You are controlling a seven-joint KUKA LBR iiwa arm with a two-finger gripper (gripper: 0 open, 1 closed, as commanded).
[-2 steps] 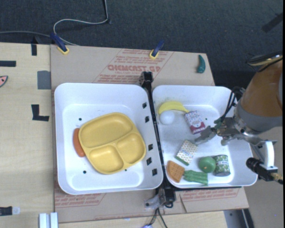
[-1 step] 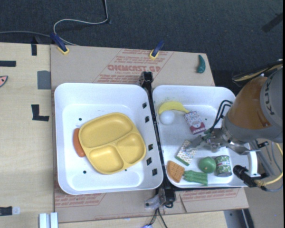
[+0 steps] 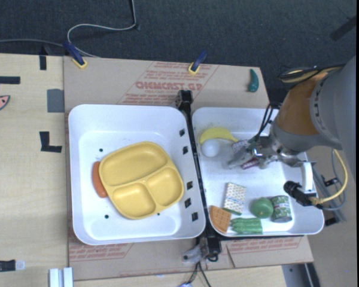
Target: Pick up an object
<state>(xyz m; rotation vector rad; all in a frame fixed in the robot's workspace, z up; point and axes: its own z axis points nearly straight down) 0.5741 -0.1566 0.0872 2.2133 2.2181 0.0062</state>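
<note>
the end effector (image 3: 242, 158) hangs low in the right bin (image 3: 299, 226), just right of a white ball (image 3: 210, 149) and yellow banana (image 3: 218, 136); its grip state cannot be told. centre over the ball before closing.

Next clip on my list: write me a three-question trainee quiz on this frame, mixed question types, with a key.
1. True or false: the yellow divided plate lies in the left bin.
2. Multiple choice: which thing lies nearest the gripper in the right bin? A) the green ball B) the white ball C) the waffle-patterned cracker
3. Fill in: an orange object pokes out from under the plate's ____ edge as the camera sees it.

Key: 1. True. 2. B; it sits beside the banana, just left of the gripper. 3. Left.
</note>
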